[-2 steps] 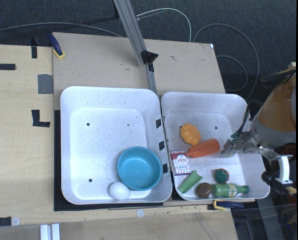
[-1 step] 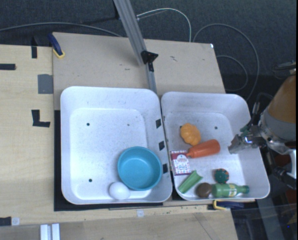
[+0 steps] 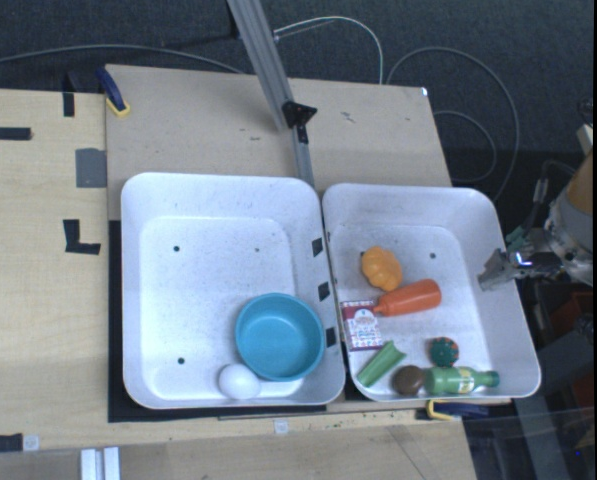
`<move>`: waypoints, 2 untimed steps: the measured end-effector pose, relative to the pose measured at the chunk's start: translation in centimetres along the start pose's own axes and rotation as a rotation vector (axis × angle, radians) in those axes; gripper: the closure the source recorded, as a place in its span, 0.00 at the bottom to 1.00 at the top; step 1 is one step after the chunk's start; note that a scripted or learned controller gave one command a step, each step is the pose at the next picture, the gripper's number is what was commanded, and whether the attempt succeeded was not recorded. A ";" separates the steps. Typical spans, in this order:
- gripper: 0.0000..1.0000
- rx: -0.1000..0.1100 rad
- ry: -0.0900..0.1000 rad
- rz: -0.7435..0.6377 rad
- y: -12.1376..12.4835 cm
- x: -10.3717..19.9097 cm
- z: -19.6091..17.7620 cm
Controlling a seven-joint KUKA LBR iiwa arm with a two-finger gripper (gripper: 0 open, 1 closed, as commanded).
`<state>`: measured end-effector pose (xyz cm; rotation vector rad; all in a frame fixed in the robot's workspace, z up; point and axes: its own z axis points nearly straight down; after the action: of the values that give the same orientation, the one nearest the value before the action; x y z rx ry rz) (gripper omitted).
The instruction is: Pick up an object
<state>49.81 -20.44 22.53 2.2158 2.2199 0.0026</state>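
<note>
Two shallow white bins sit side by side on a pale wooden bench, seen from above at a slant. In the left bin (image 3: 158,268), a blue bowl (image 3: 278,335) rests upright near the front right corner, with a white ball (image 3: 239,380) touching its front left edge. A grey metal pole (image 3: 268,63) slants down from the top of the view to the back of the seam between the bins.

The right bin (image 3: 458,218) holds the clutter. A small red-and-white packet (image 3: 359,325) lies flat just beside the left wall, and a green wedge-shaped piece (image 3: 379,364) lies in front of it. An orange rounded toy (image 3: 381,267) sits near the middle, with an orange-red carrot-like piece (image 3: 411,299) lying across just in front of it. Along the front wall, a brown round item (image 3: 409,379) touches a green bottle (image 3: 460,379) lying on its side; a dark teal ball (image 3: 442,351) rests just behind them.

At the right wall of that bin, the arm's gripper (image 3: 506,264) hangs over the rim, well apart from every object. Its fingers look small and blurred here, and whether they stand apart or together cannot be told; nothing is seen between them.
</note>
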 end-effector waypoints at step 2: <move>1.00 0.006 0.003 -0.004 1.2 4.9 1.1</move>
<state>50.98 -15.58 21.47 2.2161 2.2291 -0.0004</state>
